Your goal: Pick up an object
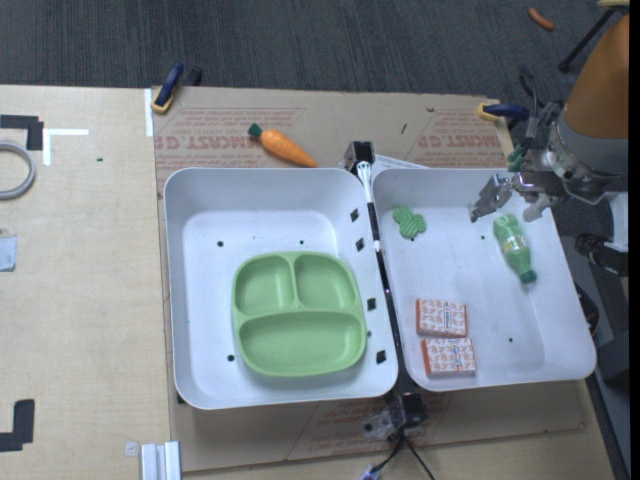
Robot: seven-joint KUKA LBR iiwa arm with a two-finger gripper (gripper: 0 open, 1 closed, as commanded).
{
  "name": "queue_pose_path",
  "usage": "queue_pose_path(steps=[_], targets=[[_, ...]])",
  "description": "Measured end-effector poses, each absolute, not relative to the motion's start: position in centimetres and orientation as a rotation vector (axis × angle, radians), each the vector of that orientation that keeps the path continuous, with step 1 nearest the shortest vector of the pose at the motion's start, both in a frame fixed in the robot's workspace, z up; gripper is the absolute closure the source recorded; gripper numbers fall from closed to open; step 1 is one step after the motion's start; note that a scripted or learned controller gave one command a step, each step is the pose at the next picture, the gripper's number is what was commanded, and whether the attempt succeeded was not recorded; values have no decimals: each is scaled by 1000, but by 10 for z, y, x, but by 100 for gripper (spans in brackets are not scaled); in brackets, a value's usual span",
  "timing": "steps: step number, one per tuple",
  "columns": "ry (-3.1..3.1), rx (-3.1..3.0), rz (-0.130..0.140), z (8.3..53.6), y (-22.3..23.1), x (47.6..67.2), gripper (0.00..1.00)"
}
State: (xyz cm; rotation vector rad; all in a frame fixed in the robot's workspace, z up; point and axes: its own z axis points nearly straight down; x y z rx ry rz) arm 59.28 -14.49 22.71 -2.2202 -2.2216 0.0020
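Bench bins: left (pixel 190 268) holds plate (pixel 298 314); right (pixel 560 348), bottle (pixel 514 248).

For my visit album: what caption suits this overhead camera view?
Robot gripper poised above a green bottle in the right bin; a green divided plate fills the left.

A single fixed camera is looking down on the bench (pixel 80 318) from above, tilting slightly so the dark floor (pixel 300 18) is showing along the top. It is sitting far enough back to be taking in both the left bin (pixel 190 268) and the right bin (pixel 560 318) whole, with the arm (pixel 600 98) reaching in from the right edge.
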Motion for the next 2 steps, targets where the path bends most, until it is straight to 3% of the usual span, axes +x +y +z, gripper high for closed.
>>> queue_pose_path(steps=[1, 2], targets=[[-2529, -1869, 0, 168, -201, 633, 0], [-2735, -1548, 0, 93, -219, 645, 0]])
